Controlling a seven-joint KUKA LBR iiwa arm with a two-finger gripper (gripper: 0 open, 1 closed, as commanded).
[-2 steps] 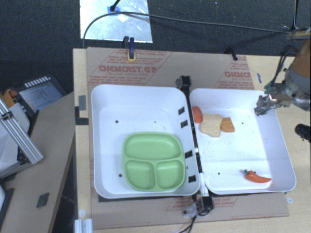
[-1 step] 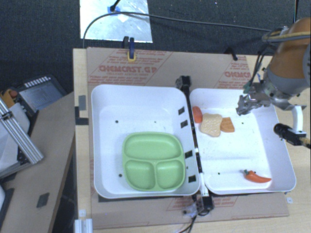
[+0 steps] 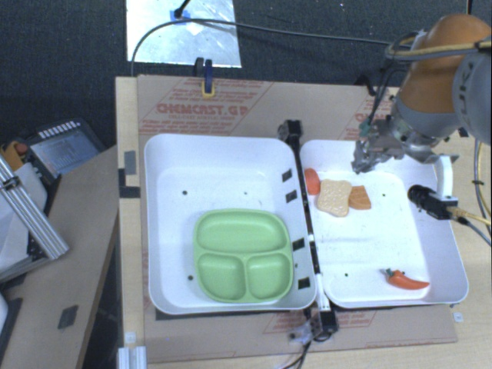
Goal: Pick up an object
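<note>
Brown bench carries two white bins side by side: left bin holds a green divided tray near its front edge. Right bin has a red piece, a beige slice and an orange piece clustered near its back-left corner, with a small carrot near the front-right corner. Gripper hangs over the back edge of the right bin, just behind the cluster, nothing visibly in it; can't tell its open/closed state from this angle.

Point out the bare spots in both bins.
Left bin: bare behind the green tray. Right bin: bare between the food cluster and the carrot. Crowded at its back, where the gripper hovers.
</note>
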